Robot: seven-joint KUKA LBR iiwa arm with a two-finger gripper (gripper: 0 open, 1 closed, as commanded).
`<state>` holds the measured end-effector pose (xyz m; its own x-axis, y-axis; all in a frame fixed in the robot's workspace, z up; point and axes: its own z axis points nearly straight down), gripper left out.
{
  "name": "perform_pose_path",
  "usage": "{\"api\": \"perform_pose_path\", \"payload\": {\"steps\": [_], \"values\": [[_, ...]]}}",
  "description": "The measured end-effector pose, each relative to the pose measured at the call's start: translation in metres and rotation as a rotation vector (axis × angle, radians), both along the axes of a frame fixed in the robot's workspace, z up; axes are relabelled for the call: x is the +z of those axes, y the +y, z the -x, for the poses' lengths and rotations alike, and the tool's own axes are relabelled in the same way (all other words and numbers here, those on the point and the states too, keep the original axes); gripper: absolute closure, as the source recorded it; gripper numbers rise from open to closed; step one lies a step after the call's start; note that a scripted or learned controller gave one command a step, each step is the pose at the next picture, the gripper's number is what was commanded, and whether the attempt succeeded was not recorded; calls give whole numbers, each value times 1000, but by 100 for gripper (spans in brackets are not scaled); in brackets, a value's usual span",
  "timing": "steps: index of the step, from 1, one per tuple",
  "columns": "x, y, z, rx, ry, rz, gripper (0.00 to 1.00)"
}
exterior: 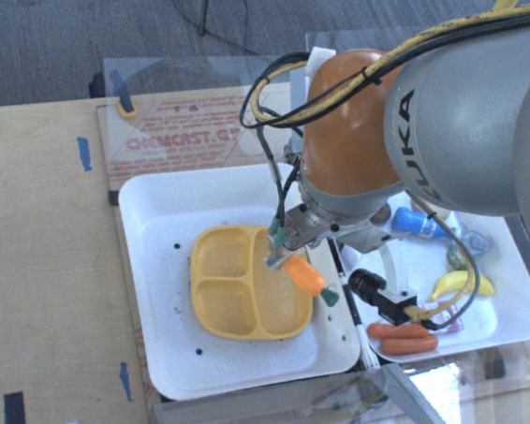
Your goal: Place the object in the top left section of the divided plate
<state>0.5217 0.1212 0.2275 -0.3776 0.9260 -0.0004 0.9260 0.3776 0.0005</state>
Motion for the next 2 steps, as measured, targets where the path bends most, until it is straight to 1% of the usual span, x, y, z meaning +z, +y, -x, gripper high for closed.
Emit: {"api": "perform_pose_path", "payload": {"steps": [1, 2], "values": [[-49, -26, 26, 189, 3, -1, 100], [-14, -51, -10, 247, -1, 0, 100]]}}
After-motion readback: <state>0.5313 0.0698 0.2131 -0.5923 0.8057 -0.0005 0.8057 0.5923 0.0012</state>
